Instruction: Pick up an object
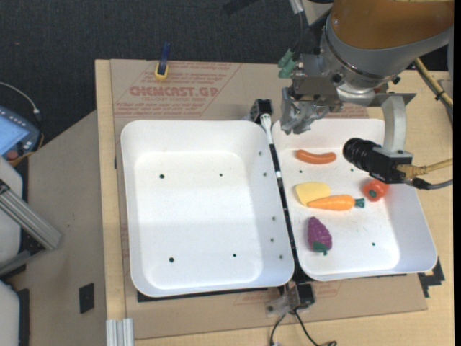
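Smooth orange plastic sausage (315,156), glossy and slightly curved, lies just below the hand (297,125); can't tell if it's open.

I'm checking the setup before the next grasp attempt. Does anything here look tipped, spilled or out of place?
Nothing stands out. The sausage, cheese wedge, carrot, grapes and tomato all lie inside the right bin.

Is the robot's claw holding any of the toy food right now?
No, nothing. The gripper hangs over the right bin's far corner, nothing between its fingers. The sausage lies loose below it.
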Robot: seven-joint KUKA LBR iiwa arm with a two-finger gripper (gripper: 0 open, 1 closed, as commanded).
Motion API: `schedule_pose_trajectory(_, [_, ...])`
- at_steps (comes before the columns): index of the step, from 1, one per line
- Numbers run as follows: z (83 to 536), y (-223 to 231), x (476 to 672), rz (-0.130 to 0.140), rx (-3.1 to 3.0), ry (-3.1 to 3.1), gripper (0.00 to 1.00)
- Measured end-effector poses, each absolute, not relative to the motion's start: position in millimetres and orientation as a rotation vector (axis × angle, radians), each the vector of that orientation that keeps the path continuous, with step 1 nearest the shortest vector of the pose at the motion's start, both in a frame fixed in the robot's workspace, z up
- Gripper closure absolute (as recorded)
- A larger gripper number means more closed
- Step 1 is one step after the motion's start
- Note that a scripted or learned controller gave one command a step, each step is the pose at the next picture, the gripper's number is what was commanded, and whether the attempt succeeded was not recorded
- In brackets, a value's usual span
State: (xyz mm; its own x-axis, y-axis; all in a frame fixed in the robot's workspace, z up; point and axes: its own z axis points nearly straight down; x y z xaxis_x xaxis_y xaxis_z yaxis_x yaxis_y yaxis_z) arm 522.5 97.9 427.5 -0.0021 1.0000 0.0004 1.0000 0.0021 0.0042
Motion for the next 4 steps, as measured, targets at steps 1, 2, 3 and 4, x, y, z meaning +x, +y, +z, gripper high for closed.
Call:
schedule_pose_trajectory(1, [490.9, 148.7, 516.3, 0.012, 2.213, 2.224, 1.0])
schedule_pose_trajectory(2, [402.2, 215.8, 535.7, -0.015, 2.218, 2.233, 1.0])
schedule_pose_trajectory(3, [527.7, 225.2, 525.5, 0.022, 2.214, 2.222, 1.0])
schedule_pose_trajectory(4, [531.3, 225.5, 525.9, 0.007, 2.216, 2.223, 1.0])
